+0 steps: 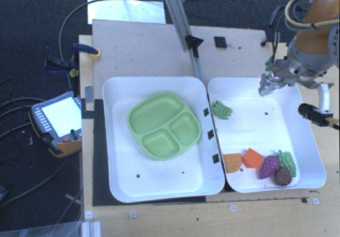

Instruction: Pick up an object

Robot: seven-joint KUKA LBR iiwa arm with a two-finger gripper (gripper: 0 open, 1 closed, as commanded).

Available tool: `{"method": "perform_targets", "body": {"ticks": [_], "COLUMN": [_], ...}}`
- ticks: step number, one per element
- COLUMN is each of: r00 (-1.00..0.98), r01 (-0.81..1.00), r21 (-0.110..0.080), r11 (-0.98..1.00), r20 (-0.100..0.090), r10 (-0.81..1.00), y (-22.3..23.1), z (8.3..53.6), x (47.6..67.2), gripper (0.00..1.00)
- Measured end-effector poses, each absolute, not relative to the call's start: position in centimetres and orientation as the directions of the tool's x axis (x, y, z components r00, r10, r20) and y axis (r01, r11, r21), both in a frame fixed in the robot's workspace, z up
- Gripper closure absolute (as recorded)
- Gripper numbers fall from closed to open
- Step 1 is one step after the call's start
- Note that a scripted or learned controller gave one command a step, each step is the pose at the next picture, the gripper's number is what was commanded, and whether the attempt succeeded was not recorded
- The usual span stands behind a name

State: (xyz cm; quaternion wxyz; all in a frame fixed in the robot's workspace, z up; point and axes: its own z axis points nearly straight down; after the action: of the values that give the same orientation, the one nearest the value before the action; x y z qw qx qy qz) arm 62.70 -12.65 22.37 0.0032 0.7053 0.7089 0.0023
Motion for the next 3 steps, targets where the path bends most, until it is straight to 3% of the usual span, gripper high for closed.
{"method": "perform_targets", "body": {"ticks": [1, 3], "r00": [-0.006, -0.010], "r01": [1.000, 1.000], "r21": [0.004, 0.003], "r11": [0.006, 0.010], "r20": [0.000, 0.002], "r10": [1.000, 1.000], "y": [-12.6, -1.5], "z": [23.3, 24.6], "x": [62.8, 63.0], "gripper": [1.00, 1.00]}}
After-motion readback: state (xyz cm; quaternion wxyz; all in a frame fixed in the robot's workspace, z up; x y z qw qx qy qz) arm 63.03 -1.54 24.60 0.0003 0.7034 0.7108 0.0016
